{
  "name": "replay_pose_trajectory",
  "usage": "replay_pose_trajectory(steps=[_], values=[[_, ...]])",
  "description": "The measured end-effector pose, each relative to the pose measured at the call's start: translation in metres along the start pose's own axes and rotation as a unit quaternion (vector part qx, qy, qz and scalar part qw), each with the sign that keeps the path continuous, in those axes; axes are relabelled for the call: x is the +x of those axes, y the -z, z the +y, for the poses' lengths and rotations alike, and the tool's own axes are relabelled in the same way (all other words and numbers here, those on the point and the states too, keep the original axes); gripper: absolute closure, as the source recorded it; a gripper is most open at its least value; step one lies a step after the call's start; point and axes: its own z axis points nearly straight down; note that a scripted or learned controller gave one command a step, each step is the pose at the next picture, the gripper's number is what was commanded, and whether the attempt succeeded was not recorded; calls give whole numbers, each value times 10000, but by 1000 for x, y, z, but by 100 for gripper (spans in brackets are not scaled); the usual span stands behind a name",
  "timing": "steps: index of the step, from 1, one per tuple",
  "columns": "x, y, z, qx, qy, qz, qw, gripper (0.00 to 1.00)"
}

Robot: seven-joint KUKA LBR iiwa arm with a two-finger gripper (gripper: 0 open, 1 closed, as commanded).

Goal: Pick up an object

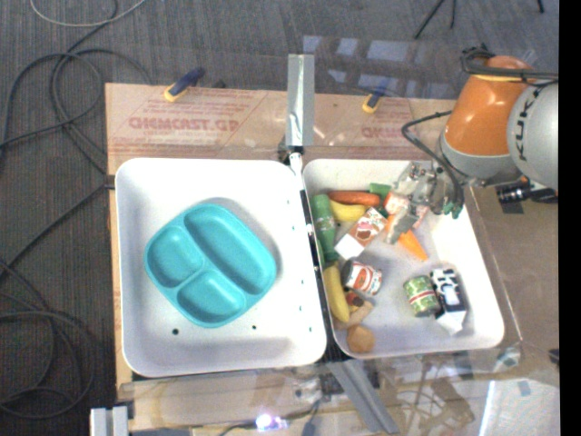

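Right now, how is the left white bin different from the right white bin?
The left bin holds one big turquoise divided plate; the right bin holds many small toy foods, such as a banana and a green can. The gripper hangs over the right bin, not the left bin. Both bins are shallow, white, and sit side by side.

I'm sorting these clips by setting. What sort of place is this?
Probably a robotics lab, set up for grasping trials. A grey and orange robot arm reaches over a shallow white bin of toy food, a teal divided plastic plate lies in the other bin, and loose black cables trail over grey carpet.
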Motion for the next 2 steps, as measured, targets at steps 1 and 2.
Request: replay_pose_trajectory(steps=[1,2], values=[[-17,-13,3,54,270,85,9996,0],[-17,-13,3,54,270,83,9996,0]])
